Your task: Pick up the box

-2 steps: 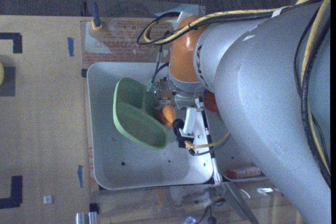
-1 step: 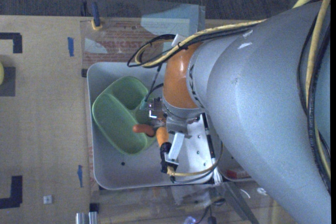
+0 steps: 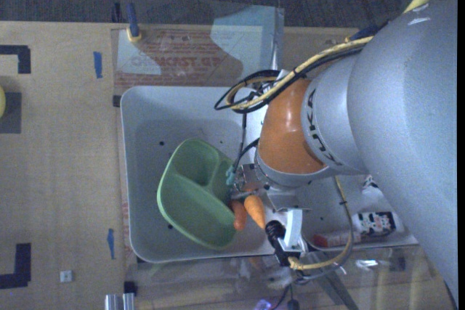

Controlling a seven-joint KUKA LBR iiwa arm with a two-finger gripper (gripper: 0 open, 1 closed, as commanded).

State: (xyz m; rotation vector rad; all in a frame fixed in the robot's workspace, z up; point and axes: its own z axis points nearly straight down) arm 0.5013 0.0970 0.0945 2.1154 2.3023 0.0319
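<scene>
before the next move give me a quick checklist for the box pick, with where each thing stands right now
1. Box located: cannot tell. A small carton-like item lies in the right bin, partly behind the arm.
2. Arm over the target: not ok. The wrist hangs over the left bin, by the green tray.
3. Clutter near wrist: not ok. An orange carrot-like piece sits beside the tray.
4. Gripper state: cannot tell, hidden under the wrist.
5. Cables free: ok. The yellow cable hangs loose.
</scene>
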